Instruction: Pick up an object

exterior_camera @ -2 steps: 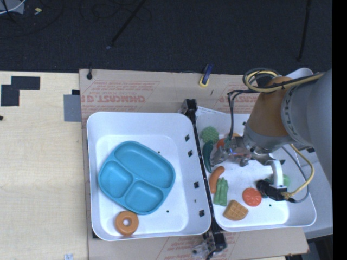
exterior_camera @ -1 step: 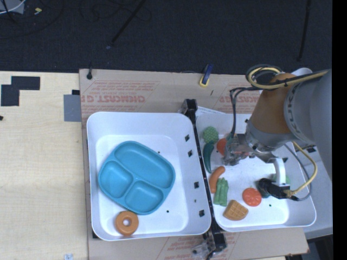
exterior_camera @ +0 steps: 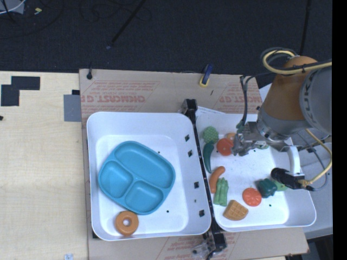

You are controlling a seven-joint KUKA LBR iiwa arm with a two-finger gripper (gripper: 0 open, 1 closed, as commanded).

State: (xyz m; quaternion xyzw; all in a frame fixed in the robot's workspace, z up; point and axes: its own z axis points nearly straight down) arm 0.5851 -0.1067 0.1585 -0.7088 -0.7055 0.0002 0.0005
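Scanning left to right, layout noted as follows:
left bin (exterior_camera: 97, 145): sorting side by the look of it; a blue divided plate (exterior_camera: 136, 176) is laid flat in the middle, and a toy donut (exterior_camera: 127, 222) is parked at the near edge just beside the plate.
right bin (exterior_camera: 295, 213): the pick targets are kept here, scattered loose so each can be reached singly.
right bin, left half: broccoli (exterior_camera: 210, 134) at the far end, a dark green pepper (exterior_camera: 208, 156) along the divider, an orange sausage (exterior_camera: 216, 177) and green beans (exterior_camera: 221, 192) nearer, a waffle wedge (exterior_camera: 235, 210) nearest.
right bin, middle: a red tomato (exterior_camera: 224, 146) is sited just beside the gripper (exterior_camera: 243, 145); judged the likely target.
right bin, right half: a second red piece (exterior_camera: 251, 196), touching a dark teal toy (exterior_camera: 267, 187).
gripper: lowered over the far part of the right bin; finger state cannot be told, nothing is seen held.
arm (exterior_camera: 290, 99): reached in from the right.
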